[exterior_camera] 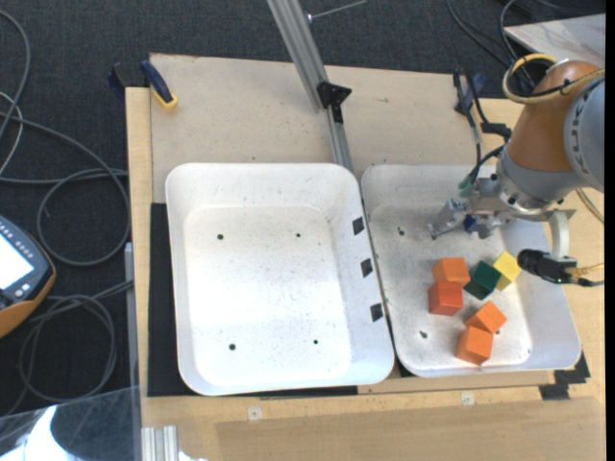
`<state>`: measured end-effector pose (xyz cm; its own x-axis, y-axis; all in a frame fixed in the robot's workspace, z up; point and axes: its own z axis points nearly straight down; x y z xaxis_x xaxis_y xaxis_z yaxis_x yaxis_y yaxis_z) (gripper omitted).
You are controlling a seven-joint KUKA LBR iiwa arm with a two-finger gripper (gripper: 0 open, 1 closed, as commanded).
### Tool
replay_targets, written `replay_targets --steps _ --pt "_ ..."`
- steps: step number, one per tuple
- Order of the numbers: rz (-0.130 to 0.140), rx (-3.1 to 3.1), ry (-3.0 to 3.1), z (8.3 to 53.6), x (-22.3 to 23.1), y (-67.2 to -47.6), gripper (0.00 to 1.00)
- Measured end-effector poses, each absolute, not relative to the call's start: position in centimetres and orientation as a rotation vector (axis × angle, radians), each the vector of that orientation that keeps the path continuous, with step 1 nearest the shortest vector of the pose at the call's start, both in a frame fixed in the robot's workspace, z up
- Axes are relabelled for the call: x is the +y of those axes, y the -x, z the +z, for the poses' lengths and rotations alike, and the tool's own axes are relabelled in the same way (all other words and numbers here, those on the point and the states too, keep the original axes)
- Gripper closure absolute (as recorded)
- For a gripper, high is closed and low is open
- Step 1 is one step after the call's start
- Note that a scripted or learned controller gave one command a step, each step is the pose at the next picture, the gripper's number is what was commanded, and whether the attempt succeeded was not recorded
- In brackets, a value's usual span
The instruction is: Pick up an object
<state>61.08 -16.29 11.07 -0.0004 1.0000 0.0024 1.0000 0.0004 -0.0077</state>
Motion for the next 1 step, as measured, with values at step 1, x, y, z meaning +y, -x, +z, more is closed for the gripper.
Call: replay_targets --steps 1 --pt "-0.004 -2.223 2.221 12.62 -16.34 -61.37 1.0"
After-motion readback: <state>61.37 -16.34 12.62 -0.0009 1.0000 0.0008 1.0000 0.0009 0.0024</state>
